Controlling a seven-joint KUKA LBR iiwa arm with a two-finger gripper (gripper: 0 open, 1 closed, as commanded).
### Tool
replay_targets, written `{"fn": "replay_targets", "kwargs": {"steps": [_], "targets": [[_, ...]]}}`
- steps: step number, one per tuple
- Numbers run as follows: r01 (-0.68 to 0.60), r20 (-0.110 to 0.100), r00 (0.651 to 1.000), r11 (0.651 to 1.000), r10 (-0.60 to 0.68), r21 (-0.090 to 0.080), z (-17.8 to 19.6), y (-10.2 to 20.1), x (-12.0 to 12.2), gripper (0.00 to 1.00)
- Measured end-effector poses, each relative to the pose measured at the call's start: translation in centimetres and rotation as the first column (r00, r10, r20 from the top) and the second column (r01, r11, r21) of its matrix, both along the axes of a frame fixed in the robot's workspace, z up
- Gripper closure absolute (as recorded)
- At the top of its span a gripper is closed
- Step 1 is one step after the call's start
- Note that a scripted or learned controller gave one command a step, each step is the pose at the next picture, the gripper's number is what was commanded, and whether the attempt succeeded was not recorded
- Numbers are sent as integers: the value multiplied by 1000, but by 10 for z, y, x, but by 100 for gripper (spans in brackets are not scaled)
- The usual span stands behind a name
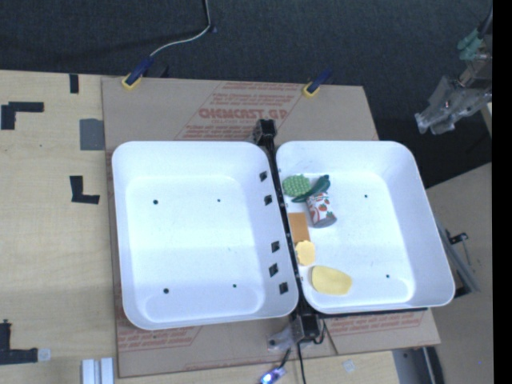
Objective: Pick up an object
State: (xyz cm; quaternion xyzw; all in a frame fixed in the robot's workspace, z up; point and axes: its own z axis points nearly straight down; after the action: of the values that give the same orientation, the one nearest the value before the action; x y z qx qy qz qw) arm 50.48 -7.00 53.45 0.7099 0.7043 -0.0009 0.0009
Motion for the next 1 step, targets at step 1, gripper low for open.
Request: {"fn": "replay_targets", "kwargs": {"steps": [1], "targets": [[-22,-15,1000,1000,22,4,-134,133,32,100]]}}
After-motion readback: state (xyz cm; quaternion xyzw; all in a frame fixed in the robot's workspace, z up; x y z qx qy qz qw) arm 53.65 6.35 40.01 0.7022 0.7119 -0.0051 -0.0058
